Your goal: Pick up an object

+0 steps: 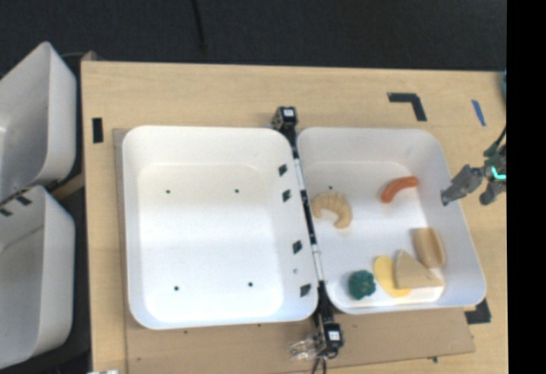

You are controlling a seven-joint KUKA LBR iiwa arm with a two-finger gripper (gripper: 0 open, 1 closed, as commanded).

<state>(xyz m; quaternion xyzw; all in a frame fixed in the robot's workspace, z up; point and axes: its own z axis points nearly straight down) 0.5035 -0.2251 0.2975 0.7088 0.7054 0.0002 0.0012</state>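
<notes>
1. While the jaws hang at the right rim of the right bin, we see nothing between them; they look spread apart and released, with dark fingers either side of a gap.
2. Everything that could be picked lies in that bin: a croissant near its left wall, an orange sausage closer to the jaws, a bread roll by the right wall, and a green lump, a yellow piece and a tan wedge along the front.
3. The left bin carries nothing we can make out.
4. We judge the task barely begun: no object is lifted, and choosing, descending, closing and raising all remain.
</notes>
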